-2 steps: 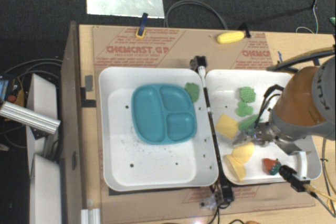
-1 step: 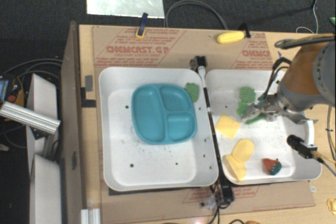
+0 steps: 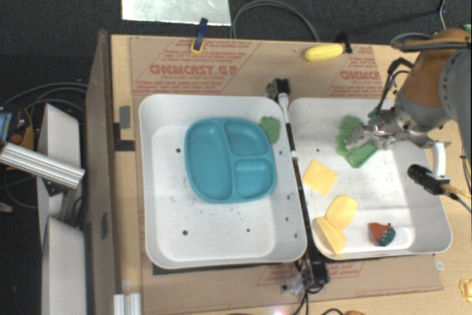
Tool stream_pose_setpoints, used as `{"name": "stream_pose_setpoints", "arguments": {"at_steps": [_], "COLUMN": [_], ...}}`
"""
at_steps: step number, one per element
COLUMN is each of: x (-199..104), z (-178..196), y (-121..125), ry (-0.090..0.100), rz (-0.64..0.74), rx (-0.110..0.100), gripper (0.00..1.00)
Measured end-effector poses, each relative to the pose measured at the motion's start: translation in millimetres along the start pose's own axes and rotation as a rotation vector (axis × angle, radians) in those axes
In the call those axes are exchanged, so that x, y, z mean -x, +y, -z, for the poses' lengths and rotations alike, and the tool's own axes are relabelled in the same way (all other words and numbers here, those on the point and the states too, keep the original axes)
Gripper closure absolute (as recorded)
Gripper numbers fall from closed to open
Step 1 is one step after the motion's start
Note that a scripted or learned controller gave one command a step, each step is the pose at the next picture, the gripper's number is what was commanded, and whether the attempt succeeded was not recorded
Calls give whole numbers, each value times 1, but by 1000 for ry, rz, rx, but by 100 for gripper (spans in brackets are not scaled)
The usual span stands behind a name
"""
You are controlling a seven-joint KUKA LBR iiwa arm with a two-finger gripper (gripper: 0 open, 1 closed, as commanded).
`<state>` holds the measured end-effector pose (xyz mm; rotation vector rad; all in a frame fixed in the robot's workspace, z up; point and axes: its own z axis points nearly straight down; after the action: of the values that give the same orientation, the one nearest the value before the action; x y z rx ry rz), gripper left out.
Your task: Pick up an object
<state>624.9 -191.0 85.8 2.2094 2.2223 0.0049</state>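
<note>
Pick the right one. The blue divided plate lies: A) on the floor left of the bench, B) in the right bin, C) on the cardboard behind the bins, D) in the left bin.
D: the blue divided plate lies flat inside the left bin, while the gripper is over the right bin by a green object.

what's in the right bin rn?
Right bin holds a yellow square slice, two rounded yellow pieces, a small red-and-green item and green pieces at the gripper. The gripper covers part of the green pieces.
</note>
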Motion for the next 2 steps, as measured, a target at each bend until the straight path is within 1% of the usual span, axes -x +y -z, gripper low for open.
{"name": "stream_pose_setpoints", "arguments": {"at_steps": [1,2], "x": [-64,-60], "z": [0,12], "y": [31,31], "ry": [3,2], "rz": [5,3], "rx": [-2,2], "gripper": [0,100]}}
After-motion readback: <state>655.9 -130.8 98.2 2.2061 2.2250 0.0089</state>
